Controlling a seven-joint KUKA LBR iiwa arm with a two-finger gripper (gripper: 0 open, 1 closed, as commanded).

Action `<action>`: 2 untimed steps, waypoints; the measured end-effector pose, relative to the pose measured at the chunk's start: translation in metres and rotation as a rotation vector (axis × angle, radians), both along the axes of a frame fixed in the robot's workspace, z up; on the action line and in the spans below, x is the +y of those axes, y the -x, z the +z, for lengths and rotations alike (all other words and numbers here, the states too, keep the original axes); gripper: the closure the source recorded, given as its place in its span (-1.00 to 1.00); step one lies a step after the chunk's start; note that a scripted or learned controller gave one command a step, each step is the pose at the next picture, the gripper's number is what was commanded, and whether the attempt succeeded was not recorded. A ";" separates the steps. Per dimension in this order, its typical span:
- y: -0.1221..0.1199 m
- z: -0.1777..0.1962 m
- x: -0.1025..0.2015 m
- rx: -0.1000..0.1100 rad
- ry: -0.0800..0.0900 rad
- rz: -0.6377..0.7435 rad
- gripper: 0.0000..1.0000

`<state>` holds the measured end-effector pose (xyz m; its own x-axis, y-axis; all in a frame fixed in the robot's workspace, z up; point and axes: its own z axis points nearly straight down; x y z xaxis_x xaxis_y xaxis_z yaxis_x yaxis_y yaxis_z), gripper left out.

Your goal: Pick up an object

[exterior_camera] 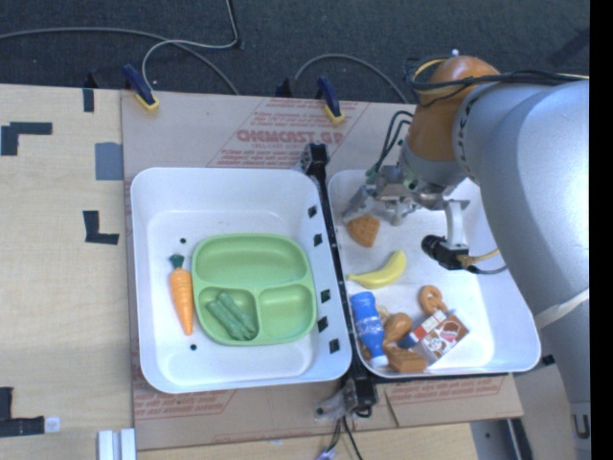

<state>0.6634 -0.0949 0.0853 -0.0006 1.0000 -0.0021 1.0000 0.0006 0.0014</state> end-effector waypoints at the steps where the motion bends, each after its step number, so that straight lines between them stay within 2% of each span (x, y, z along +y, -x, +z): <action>1: 0.006 0.000 0.000 0.000 0.000 0.001 -1.00; 2: -0.005 0.000 -0.001 0.001 -0.002 0.002 -1.00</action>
